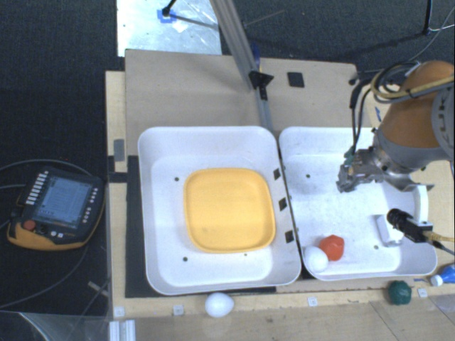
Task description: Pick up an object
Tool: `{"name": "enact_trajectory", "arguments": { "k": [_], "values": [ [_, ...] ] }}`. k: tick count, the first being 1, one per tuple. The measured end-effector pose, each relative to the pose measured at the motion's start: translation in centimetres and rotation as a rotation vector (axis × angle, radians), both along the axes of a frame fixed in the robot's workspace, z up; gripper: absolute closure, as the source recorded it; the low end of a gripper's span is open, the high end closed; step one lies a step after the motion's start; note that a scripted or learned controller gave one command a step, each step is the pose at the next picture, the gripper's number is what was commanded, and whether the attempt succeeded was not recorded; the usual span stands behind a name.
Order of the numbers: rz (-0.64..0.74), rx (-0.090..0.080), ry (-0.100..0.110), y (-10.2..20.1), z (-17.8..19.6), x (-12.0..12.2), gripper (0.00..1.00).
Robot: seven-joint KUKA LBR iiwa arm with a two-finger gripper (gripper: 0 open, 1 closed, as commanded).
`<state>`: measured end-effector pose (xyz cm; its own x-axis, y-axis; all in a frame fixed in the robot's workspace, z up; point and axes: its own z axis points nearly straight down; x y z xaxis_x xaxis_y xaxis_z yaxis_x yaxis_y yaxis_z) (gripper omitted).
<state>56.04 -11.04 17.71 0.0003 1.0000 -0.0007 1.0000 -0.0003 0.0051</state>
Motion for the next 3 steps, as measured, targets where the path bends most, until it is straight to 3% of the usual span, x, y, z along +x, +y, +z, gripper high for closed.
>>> {"name": "enact_trajectory", "arguments": {
  "k": [2,3],
  "values": [
    [0.001,0.000,0.000,-0.3,9.9,-0.7,1.00],
    [0.005,0.002,0.004,5.5,9.7,-2.1,1.00]
  ]
}}
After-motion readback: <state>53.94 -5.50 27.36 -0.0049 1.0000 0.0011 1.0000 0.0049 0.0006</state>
